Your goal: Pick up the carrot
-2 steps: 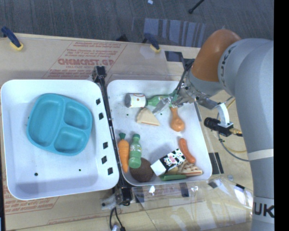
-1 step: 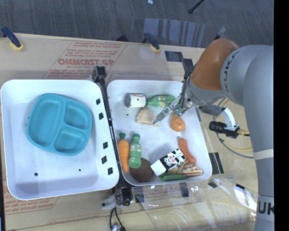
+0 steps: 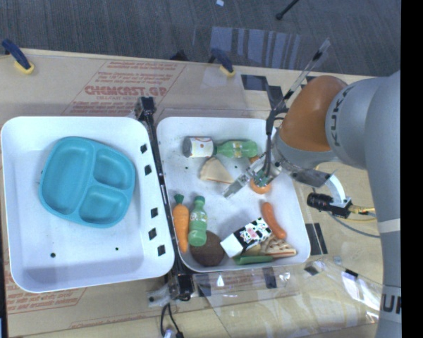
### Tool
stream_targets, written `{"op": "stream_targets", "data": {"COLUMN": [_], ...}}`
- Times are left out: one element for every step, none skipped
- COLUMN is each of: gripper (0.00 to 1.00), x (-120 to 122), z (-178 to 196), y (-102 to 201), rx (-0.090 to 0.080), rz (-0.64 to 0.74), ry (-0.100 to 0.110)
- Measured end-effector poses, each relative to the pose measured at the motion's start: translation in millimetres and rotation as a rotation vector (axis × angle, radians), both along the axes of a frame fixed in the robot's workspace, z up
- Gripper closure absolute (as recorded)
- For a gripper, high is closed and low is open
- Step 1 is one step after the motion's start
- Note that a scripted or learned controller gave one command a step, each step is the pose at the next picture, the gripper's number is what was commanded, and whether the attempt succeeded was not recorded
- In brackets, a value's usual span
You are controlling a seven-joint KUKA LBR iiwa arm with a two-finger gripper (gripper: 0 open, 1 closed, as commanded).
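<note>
My end effector point(image 3: 248, 182) hangs in the right bin point(image 3: 290, 189); whether it is open, I cannot tell. The carrot point(image 3: 180, 222) lies well to its left and nearer the camera, beside a green bottle point(image 3: 198, 221).

Arm point(image 3: 370, 129): grey rounded links, broad orange band point(image 3: 309, 115) above wrist. Black cable point(image 3: 271, 118) down the wrist. Gripper point(image 3: 248, 179): slim metallic fingers. Black lettering on lower link.

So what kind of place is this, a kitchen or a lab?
Probably a robotics lab: a grey arm reaches over two white bins, toy food like a carrot fills one, a blue plate the other.
</note>
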State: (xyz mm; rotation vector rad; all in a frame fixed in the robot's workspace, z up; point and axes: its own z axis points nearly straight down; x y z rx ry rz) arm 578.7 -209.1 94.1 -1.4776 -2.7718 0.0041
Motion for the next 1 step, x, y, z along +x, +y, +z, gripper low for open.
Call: {"op": "stream_targets", "data": {"gripper": [1.00], "x": [2.0], "z": [12.1], "y": [0.6], "rx": [-0.003], "rz": [0.011], "ry": [-0.001]}}
